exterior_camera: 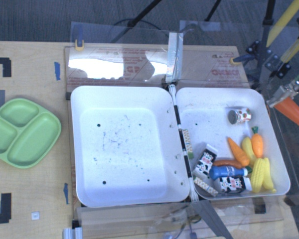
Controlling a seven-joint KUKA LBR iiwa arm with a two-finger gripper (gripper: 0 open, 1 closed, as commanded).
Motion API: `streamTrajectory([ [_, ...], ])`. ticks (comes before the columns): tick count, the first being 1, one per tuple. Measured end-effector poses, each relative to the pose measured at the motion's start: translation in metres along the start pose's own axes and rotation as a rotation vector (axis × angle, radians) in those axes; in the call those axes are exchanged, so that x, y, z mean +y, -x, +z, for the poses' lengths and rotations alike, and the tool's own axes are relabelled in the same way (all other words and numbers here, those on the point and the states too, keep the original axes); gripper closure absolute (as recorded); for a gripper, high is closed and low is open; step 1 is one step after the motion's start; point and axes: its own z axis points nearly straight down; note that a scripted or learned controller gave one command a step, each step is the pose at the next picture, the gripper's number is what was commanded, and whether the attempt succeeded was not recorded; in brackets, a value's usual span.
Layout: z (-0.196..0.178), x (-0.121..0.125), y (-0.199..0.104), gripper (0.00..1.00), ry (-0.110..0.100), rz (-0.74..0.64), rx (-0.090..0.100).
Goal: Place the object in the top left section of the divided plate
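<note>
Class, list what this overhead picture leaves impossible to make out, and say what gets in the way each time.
- Claw: sits at the camera view's right edge, small and blurred; open or shut unclear.
- Blue bottle: label too small to read.
- Small can: print too small to read.
- Milk cartons: partly overlapped by neighbouring toys.

No legible text on anything

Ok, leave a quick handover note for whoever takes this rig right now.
Arm: at the view's right edge, beside the right bin; jaws' state can't be told.
Divided plate: green, on the bench left of the left bin, nothing in its sections.
Toy items: all in the right bin, including carrots, a banana, a blue bottle and a small can.
Done: nothing placed yet.
Left: pick an object and put it in the plate's top left section.
</note>
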Motion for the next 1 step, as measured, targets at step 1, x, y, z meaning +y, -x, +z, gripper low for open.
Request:
streamTrajectory([
  [1, 0.1171, -0.0297, -0.0093, 1.00, -0.003, 0.090, 0.002],
])
